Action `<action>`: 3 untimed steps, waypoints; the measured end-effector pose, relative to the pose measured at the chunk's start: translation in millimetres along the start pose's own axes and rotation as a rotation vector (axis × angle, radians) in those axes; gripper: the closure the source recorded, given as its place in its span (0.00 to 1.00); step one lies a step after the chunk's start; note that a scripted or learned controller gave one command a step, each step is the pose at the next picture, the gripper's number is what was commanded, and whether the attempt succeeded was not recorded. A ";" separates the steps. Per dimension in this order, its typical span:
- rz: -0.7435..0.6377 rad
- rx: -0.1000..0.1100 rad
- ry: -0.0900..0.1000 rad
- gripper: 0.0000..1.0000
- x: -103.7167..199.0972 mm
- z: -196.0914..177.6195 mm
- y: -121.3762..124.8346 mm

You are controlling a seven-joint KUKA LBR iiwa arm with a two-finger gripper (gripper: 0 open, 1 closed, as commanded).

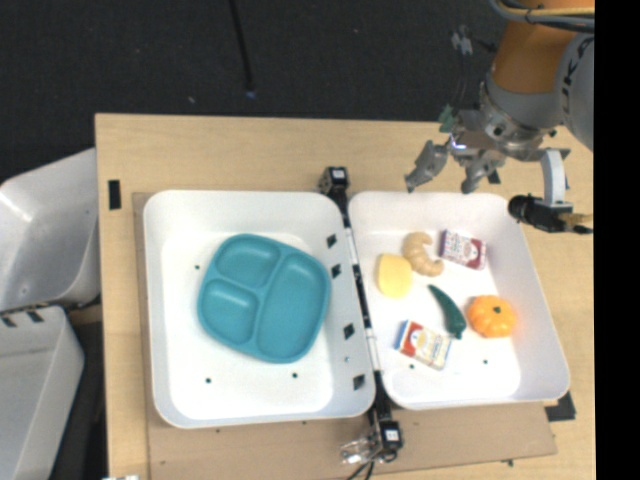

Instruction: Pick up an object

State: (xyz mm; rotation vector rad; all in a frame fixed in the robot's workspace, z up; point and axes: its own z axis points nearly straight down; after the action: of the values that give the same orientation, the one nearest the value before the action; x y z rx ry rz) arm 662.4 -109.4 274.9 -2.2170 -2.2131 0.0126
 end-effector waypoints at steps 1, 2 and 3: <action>-0.002 -0.014 -0.001 0.00 0.4 -8.6 1.7; -0.001 -0.008 -0.002 0.00 -1.2 54.8 2.4; 0.002 -0.010 -0.002 0.00 3.6 100.8 -2.7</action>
State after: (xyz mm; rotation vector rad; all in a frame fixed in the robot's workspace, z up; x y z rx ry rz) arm 658.4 -105.7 174.2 -2.2250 -2.2174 0.0040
